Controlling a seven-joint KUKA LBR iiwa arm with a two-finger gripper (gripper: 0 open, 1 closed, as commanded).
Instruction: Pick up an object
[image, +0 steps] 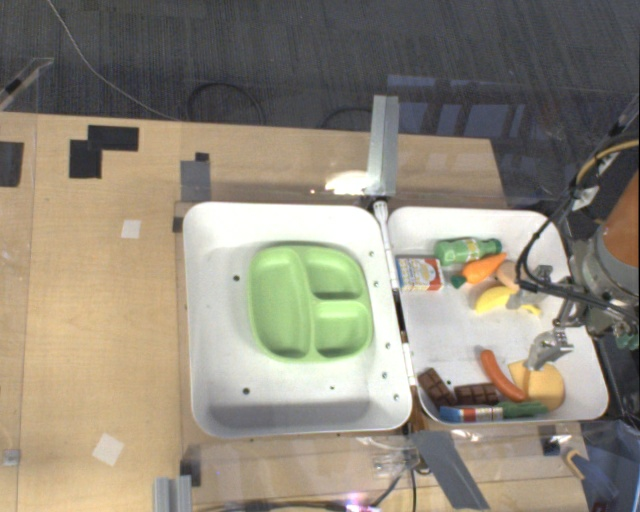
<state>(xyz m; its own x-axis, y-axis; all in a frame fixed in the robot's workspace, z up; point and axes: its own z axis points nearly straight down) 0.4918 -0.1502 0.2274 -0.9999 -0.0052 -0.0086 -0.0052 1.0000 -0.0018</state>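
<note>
Overhead, two white bins, one green tray, fingers with grip state unclear.

My arm is grey, with an orange band showing above the wrist at the view's right edge. Black cables loop along it, joined by a yellow one higher up. My hand is small, silvery-grey metal, ending in two slim fingers.
</note>
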